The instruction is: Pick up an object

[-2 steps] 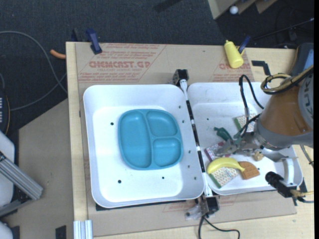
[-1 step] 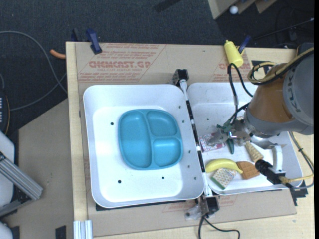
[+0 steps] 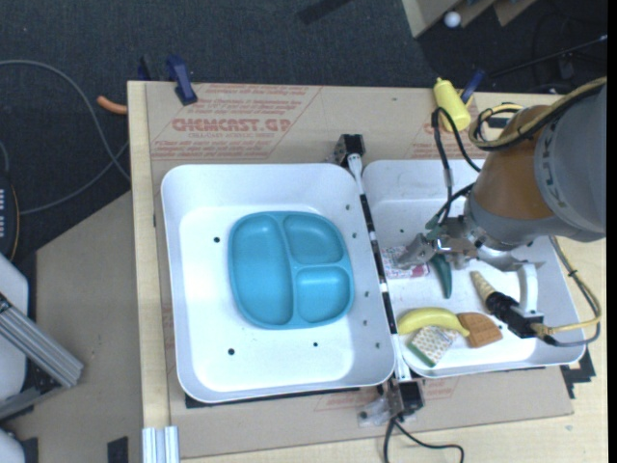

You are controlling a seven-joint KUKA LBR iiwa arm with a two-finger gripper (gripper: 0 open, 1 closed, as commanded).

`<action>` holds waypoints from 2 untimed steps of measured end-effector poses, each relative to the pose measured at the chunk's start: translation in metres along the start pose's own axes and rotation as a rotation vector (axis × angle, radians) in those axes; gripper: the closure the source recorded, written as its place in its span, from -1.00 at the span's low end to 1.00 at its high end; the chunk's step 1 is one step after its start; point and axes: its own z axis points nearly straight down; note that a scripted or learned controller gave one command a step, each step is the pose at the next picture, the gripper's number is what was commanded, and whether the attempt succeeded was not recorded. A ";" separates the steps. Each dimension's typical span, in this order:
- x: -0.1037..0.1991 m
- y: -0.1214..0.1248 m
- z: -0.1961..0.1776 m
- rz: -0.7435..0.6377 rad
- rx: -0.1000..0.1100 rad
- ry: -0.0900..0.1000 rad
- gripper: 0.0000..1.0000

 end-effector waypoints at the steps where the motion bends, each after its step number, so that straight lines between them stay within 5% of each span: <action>1: -0.020 0.026 0.000 -0.001 -0.001 0.001 -1.00; 2: -0.020 0.027 -0.011 -0.001 -0.008 -0.002 1.00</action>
